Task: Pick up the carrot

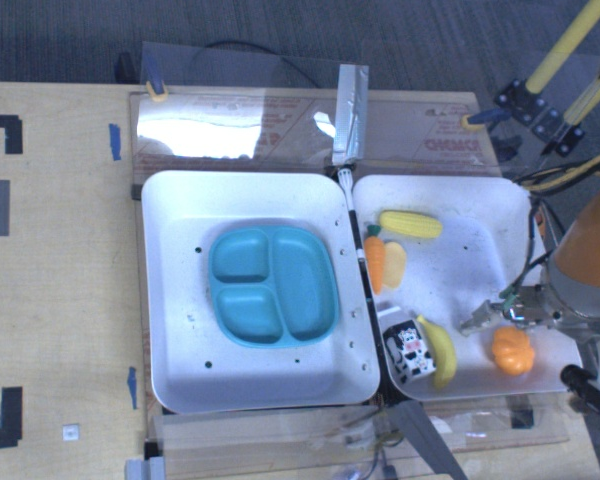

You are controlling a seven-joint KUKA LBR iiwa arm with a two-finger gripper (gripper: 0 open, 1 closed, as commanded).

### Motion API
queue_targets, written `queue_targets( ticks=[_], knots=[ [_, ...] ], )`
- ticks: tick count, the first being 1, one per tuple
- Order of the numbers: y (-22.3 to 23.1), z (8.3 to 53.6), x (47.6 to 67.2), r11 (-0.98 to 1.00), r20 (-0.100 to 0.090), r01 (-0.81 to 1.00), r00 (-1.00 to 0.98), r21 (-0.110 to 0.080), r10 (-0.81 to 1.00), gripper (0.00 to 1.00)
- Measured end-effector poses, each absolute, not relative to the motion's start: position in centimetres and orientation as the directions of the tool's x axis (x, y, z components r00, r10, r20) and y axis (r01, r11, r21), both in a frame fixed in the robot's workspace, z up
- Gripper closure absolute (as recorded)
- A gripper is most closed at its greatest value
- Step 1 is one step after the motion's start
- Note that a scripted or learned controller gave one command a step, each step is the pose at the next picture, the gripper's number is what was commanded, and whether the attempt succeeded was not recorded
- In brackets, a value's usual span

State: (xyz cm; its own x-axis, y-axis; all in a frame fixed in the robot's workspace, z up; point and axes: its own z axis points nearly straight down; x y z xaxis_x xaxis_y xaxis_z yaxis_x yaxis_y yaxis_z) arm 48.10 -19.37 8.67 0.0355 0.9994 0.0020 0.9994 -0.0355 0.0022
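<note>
One carrot (376, 263) (orange) touches right bin's (480, 198) left wall.

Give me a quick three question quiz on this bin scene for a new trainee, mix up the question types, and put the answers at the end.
1. True or false: the carrot lies in the bin that holds the blue divided plate.
2. Multiple choice: which item lies closest to the carrot? A) the orange fruit B) the corn cob C) the blue divided plate
3. Fill in: the banana lies beside a black and white ____.

Key
1. False; the carrot is in the right bin, against its left wall.
2. B
3. Box
</note>
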Motion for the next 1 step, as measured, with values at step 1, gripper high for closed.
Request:
queue_targets(
  ticks=[1],
  knots=[
    [-18.73,9.57,48.80,-0.013,-0.002,1.000,0.013,0.003,1.000,0.00]
  ],
)
